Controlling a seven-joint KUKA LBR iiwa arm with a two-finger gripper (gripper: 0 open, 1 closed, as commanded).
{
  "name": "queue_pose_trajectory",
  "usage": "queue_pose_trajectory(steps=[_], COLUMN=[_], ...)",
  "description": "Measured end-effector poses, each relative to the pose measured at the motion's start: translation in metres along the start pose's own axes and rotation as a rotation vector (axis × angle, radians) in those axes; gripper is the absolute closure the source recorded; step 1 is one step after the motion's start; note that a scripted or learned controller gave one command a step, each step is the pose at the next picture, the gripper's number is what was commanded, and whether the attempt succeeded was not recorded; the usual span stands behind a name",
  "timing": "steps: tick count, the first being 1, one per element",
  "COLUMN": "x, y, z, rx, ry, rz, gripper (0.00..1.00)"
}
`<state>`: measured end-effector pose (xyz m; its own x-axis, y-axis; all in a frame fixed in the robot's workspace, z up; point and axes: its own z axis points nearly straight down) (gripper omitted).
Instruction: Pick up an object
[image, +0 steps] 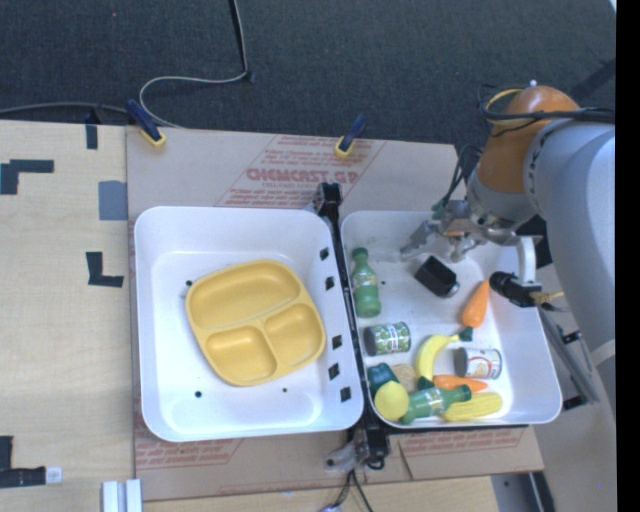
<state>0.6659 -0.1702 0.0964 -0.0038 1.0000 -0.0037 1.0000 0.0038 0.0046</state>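
end effector (447, 238): over right bin, grip state can't tell
black block (437, 275): just below it; prob. light, stiff; pinch short sides

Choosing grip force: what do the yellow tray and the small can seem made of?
Yellow tray: likely moulded plastic, matte, with an even colour and soft rounded dividers. Small can: probably metal with a printed label, its end looking grey; a plastic toy is possible.

Bulky grey arm (580, 200), orange band (520, 140) above wrist, black cables
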Motion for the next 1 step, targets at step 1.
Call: queue_pose_trajectory(steps=[1], x=[-0.0194], y=[-0.0371], z=[0.0093], rx=[0.001], ry=[0.002], rz=[0.003], gripper=[0.0])
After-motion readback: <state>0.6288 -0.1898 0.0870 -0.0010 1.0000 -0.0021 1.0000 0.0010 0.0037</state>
